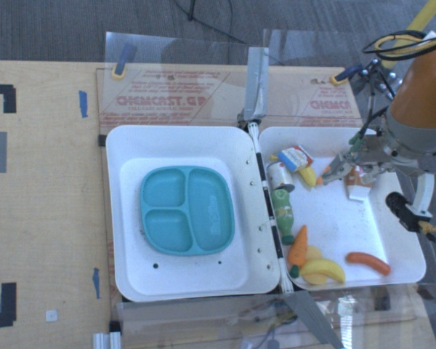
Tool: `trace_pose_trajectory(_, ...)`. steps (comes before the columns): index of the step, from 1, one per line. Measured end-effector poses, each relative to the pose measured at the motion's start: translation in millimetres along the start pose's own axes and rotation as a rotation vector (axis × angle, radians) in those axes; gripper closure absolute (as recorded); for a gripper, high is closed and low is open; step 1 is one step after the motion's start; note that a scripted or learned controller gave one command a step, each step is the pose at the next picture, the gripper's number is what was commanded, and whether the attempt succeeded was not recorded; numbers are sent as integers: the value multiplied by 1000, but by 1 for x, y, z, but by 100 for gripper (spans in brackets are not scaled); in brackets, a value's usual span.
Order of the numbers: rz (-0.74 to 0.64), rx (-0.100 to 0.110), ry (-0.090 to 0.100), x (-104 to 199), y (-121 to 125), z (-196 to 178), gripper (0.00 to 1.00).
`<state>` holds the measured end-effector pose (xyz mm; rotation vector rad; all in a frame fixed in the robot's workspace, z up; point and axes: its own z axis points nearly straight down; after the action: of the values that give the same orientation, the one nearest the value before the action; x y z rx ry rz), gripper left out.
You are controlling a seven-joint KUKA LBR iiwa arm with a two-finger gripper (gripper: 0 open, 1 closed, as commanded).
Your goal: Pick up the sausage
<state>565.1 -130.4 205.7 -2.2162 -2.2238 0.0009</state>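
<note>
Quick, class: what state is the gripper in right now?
Gripper: cannot be told; it sits over the right bin, away from the sausage.

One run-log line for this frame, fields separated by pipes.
gripper: over right bin, upper part | sausage: on bin floor, lower right, apart from gripper | tray: left bin

- One camera sits fixed above the bench, looking down at a slant.
- It faces the two white bins: the left bin lies near the centre of the view, the right bin runs toward the right edge.
- It stands far enough off to take in both bins whole, with grey floor along the top.
- The arm enters from the right.
</note>
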Motion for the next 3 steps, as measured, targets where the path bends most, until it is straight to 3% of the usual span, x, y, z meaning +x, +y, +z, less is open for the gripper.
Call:
trace_pose_trajectory(1,-117,-1,-1,-29,-66,106,0)
trace_pose_trajectory(2,-419,-8,-4,-85,-84,118,0)
trace_pose_trajectory(3,-570,-9,-8,-58,-83,117,0)
